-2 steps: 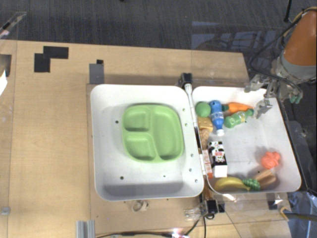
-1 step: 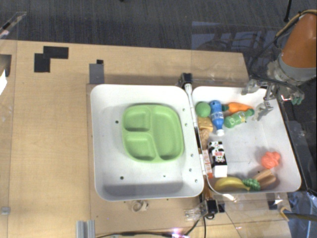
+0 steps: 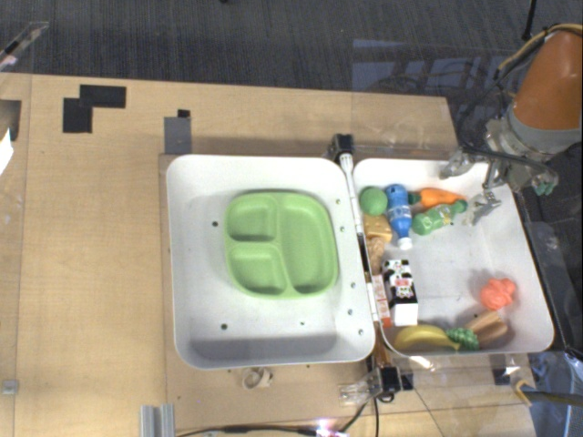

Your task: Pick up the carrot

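Observation:
The carrot, small and orange, lies near the back of the right bin, between a blue bottle and a green bottle. My gripper hangs over that bin's back right corner, just right of the carrot's tip. Its fingers are spread open, one finger behind the carrot and the other at the green bottle's right end. Nothing is held between them.
The right bin also holds a green ball, a small carton, a banana, a pink-orange toy and a brown piece. In the left bin sits a green divided plate.

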`<act>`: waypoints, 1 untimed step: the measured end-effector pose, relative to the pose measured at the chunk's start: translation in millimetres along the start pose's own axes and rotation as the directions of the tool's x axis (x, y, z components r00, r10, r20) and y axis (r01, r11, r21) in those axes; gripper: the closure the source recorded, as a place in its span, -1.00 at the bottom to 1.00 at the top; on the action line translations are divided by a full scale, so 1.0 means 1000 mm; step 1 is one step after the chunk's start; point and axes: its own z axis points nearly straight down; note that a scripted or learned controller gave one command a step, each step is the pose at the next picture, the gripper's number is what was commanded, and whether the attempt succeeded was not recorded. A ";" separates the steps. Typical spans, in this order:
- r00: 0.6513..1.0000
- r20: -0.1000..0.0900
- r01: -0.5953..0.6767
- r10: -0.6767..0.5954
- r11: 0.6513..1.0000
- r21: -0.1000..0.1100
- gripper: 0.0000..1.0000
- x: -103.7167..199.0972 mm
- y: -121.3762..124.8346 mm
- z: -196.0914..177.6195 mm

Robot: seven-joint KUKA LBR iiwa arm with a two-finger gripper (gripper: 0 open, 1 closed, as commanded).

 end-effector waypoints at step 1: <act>1.000 0.004 0.010 -0.010 1.000 0.003 -1.00 -0.001 -0.001 -0.035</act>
